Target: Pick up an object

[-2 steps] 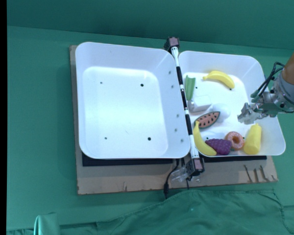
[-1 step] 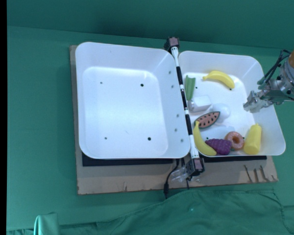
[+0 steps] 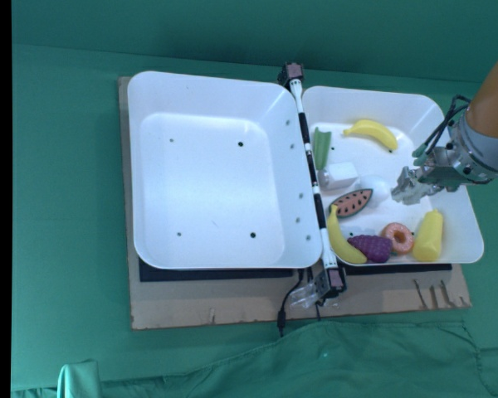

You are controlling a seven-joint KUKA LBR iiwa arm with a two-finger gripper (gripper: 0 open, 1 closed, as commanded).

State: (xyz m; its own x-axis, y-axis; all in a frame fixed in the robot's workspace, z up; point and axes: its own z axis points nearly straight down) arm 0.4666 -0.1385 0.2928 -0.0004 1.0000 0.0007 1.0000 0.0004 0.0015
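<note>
Over the right-hand bin (image 3: 452,118), my end effector (image 3: 408,187) hangs low above the toys, the grey arm (image 3: 490,131) reaching in from the right with its orange band just above the wrist. Whether the tool is released or clenched I cannot tell from this slanted view; nothing shows between its tips, so I count it as carrying nothing. The candidates lie scattered through this bin: a yellow banana (image 3: 372,133) near the far wall, a green piece (image 3: 322,146) and a white block (image 3: 340,174) by the divider, a watermelon slice (image 3: 352,202) in the middle, a second banana (image 3: 344,240) along the near-left side, purple grapes (image 3: 370,247), a pink doughnut-like ring (image 3: 397,237) and a yellow corn-like piece (image 3: 429,235) near the front wall. A pale rounded thing (image 3: 373,189) sits just beside the tool, toward the divider; I cannot make out what it is. In my judgement it is the nearest pick, lying to the left of the tool in this view, with the watermelon slice just past it, its long axis running diagonally toward the far right corner. The left-hand bin (image 3: 216,168) plays no part yet. The grasp has not begun, as I read it; a short sideways shift and a descent would come first.
</note>
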